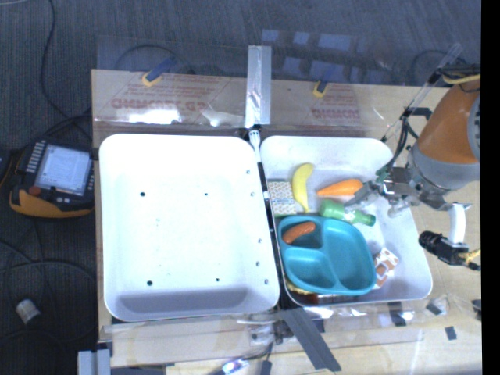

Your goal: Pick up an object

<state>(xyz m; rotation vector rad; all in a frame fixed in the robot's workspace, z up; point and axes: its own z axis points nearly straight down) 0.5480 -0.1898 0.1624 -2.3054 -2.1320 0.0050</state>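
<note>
The right bin [408, 281] holds a yellow banana [301, 184], an orange carrot [341, 187] and a green cylinder-shaped item [344, 212]. A blue divided plate [334, 261] lies in front of them with a small orange piece [301, 231] in its left compartment. A small printed packet [385, 264] rests by the plate's right side. My gripper [366, 196] hangs low over the bin's right half, just right of the carrot and above the green item's right end. Nothing shows between its tips.
The left bin [180, 151] sits beside the right one, with a metal bar [258, 84] behind the seam. A patterned flat card [283, 197] lies left of the banana. A handheld pendant [55, 176] sits on the floor at the left. Cables trail by the arm's wrist [447, 244].
</note>
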